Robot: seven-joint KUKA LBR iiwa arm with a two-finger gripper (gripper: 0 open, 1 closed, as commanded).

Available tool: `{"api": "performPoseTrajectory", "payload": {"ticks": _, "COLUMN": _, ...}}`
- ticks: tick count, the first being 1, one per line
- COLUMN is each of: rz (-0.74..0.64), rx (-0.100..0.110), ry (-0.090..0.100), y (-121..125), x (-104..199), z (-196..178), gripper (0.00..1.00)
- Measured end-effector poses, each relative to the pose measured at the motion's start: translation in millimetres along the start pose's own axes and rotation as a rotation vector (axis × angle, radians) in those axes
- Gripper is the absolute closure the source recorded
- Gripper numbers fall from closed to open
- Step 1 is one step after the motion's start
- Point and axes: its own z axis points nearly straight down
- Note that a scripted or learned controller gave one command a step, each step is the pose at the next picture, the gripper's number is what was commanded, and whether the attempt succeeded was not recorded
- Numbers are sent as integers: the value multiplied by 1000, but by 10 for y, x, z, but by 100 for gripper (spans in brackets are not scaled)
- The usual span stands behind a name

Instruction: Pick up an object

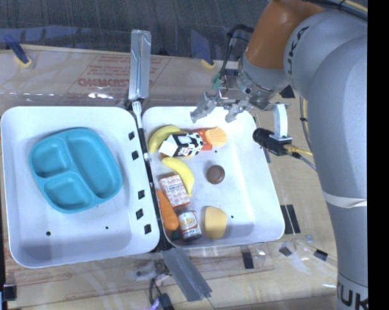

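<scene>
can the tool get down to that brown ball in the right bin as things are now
Probably yes. The brown ball sits alone on bare bin floor, apart from the bananas and carton, nothing on top. The tool hangs over the same bin's far edge.

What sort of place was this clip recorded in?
Probably a robotics lab bench for pick-up trials: a robot arm over two white bins, one with a blue divided plate, one with toy food like a banana.

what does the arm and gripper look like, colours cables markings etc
The arm is thick, rounded and light grey, with an orange band above the wrist and dark "KU" lettering low on its side. Thin black and yellow cables run along it. The gripper is small, grey metal with two slim fingers.
</scene>
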Motion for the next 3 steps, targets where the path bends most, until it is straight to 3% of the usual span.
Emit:
{"api": "performPoseTrajectory", "payload": {"ticks": 1, "rz": -43, "rx": 2, "ry": 0, "y": -179, "x": 292, "z": 883, "gripper": 0}}
{"api": "performPoseTrajectory", "payload": {"ticks": 2, "rz": -36, "rx": -30, "ry": -3, "y": -455, "x": 172, "z": 1127, "gripper": 0}}
{"api": "performPoseTrajectory", "payload": {"ticks": 3, "rz": -227, "rx": -1, "ry": 1, "y": -916, "x": 317, "z": 1360, "gripper": 0}}
